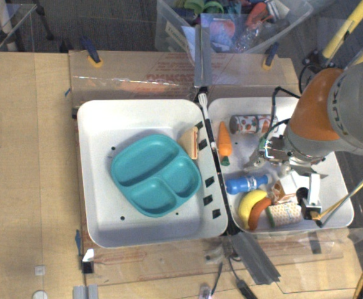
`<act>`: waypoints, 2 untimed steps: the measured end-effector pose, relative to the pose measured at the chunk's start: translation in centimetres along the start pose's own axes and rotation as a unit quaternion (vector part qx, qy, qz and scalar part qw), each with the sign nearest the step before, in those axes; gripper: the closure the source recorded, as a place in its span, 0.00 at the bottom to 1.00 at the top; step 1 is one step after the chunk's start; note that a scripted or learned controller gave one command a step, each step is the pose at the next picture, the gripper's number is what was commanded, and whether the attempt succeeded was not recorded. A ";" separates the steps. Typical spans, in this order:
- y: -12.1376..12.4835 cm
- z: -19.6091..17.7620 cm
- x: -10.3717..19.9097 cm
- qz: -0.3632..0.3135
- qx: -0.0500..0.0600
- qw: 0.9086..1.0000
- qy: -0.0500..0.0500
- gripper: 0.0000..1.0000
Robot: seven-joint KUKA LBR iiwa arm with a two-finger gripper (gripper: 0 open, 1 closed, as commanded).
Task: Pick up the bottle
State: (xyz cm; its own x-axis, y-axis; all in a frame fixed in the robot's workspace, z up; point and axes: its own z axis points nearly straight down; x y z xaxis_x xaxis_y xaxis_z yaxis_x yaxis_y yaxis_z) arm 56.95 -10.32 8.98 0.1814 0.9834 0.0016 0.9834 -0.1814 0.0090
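Two white bins sit side by side on the surface; the right bin (340, 185) holds the clutter. The arm (331, 111) reaches in over it from the right, its claw (280, 159) low above the bin floor, how far open I cannot tell. The blue bottle (247, 184) lies on its side just below-left of the claw, long axis roughly left-right, cap toward the claw, beside a banana (251, 203).

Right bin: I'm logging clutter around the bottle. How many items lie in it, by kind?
Blue bottle: 1
Carrot: 1
Banana: 1
Cans: 2
Small reddish item, kind unclear: 1
Total: 6
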 end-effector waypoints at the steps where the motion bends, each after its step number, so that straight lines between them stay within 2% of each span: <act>1: -6.3 0.0 -0.8 -0.036 -0.002 0.999 0.000 0.00; 2: -6.2 -1.0 -1.1 -0.034 -0.004 0.999 -0.002 1.00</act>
State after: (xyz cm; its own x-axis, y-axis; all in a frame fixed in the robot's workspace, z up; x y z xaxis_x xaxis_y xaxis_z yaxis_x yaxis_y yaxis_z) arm 50.63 -10.26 9.92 0.1149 0.9934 -0.0035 0.9933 -0.1149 0.0159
